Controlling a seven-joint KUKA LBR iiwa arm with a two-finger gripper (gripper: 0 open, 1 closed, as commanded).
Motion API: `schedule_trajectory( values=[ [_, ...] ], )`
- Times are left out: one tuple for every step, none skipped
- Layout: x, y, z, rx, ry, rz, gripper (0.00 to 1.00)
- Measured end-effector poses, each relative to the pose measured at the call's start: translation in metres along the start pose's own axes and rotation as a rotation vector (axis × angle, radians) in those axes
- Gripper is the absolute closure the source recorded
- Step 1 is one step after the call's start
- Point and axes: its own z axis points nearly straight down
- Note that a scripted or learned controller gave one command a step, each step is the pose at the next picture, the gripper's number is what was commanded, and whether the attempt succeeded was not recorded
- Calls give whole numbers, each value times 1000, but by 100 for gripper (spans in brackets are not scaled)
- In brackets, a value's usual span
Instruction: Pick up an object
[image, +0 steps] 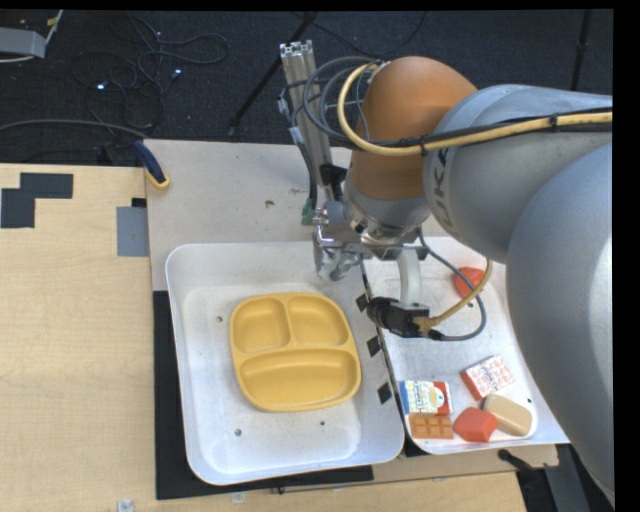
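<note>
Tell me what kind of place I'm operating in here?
Most likely a robotics lab test bench, not a kitchen. Two white bins sit on a plywood bench, loose cables trail over dark floor behind, and the food is toys, like the yellow divided plate.

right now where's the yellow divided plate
The yellow divided plate lies flat in the left bin, near its middle, below the gripper.

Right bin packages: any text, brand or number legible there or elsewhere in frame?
No text can be read anywhere.
Small box with green and red print, right bin: printing too small and blurred to read.
Red-patterned white packet, same bin: pattern only, no legible words.
Yellow divided tray, left bin: no markings visible.
Arm and end effector: no label readable.
</note>
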Motion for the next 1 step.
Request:
schedule_trajectory(
  values=[
    [-2, -1, 0, 2, -2, 2, 0]
  ],
)
